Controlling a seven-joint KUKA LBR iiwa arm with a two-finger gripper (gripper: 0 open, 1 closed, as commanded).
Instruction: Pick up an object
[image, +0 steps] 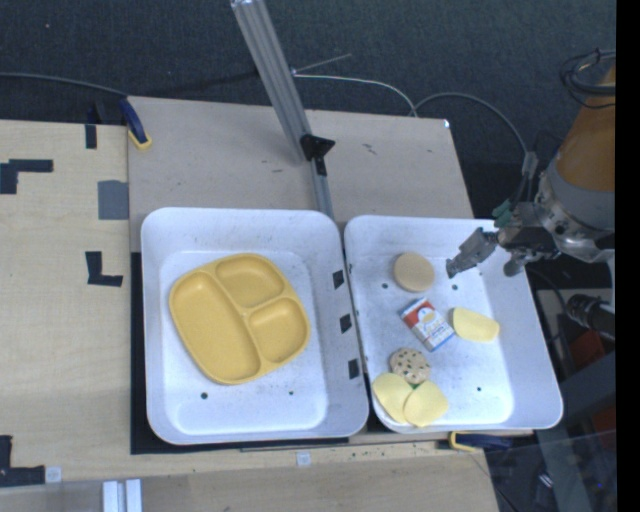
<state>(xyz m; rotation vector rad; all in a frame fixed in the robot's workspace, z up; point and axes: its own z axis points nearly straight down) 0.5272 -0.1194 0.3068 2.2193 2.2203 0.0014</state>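
The right bin (520, 400) holds several small items. A round tan disc (413, 271) lies near its far left. A small red and white box (429, 325) sits in the middle, with a yellow lump (475, 325) just to its right. A brown speckled cookie (409, 364) and pale yellow slices (410, 400) lie at the near left. My gripper (492, 258) hangs over the bin's far right part, above and to the right of the tan disc. Its fingers (466, 255) stand apart with nothing between them.
The left bin (160, 400) holds a yellow divided plate (238, 315). A grey metal pole (280, 85) slants down to the far edge between the bins. Cables run over the bench behind the right bin.
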